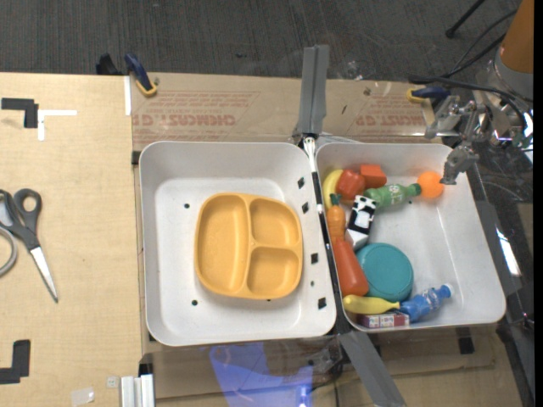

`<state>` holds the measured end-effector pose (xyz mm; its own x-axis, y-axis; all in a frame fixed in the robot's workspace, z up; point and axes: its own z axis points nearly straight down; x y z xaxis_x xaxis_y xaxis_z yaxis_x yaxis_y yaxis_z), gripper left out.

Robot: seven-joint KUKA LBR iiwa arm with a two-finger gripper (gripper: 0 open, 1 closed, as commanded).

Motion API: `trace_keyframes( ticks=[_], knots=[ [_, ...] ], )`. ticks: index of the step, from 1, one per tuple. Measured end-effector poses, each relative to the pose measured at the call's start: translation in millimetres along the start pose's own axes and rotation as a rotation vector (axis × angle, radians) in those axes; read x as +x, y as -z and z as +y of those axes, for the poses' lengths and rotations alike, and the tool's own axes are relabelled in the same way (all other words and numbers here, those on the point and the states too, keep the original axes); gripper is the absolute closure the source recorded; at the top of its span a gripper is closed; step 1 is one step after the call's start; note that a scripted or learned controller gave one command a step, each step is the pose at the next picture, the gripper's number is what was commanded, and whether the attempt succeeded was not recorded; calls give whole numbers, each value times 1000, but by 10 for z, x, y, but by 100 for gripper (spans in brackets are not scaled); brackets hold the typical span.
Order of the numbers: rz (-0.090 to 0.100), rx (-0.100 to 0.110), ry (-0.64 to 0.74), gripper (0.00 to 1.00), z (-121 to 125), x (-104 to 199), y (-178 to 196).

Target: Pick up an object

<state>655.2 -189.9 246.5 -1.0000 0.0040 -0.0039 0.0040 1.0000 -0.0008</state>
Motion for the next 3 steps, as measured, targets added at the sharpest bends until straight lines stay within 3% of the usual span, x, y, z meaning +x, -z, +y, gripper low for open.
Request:
trace_keyframes(
  ticks=[1,2,3],
  knots=[
    [-3,1,-68,0,-317,-35,-1520],
    [-10,3,-64,100,-301,-59,-1406],
    [-10,3,-64,0,-299,-59,-1405]
  ],
)
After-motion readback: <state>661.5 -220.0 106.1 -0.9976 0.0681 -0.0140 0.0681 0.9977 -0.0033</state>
